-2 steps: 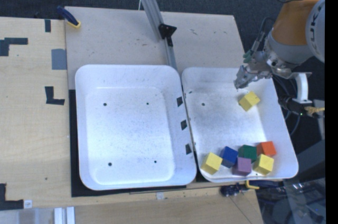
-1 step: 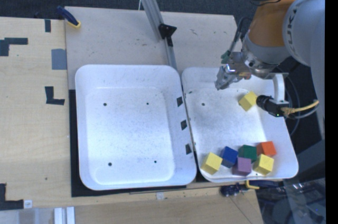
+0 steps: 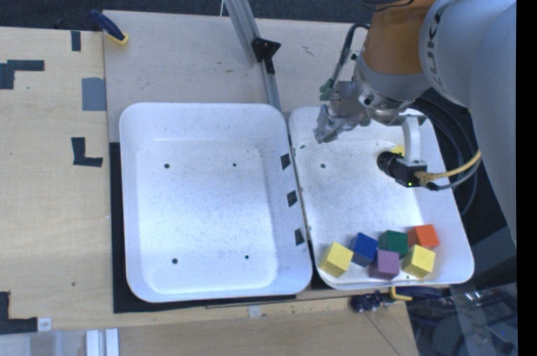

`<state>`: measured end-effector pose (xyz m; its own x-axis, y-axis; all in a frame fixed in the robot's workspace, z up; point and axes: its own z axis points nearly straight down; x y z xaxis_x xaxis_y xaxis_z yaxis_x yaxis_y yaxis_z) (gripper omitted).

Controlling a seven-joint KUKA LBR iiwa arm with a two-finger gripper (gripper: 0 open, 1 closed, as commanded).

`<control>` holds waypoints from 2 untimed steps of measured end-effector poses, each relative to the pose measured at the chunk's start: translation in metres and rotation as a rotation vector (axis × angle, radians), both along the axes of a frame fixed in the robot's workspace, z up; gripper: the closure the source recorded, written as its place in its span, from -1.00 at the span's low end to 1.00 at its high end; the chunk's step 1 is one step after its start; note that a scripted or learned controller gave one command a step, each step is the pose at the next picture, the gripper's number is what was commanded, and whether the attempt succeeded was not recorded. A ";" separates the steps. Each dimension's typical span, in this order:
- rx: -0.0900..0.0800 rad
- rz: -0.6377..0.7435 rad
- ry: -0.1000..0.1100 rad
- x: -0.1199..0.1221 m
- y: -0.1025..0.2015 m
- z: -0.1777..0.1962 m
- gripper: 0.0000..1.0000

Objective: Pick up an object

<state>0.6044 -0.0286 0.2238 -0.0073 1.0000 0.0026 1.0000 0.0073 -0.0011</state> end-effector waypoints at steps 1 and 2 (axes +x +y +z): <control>-0.001 -0.001 0.001 0.005 0.051 -0.007 1.00; -0.001 0.000 0.000 0.014 0.108 -0.008 1.00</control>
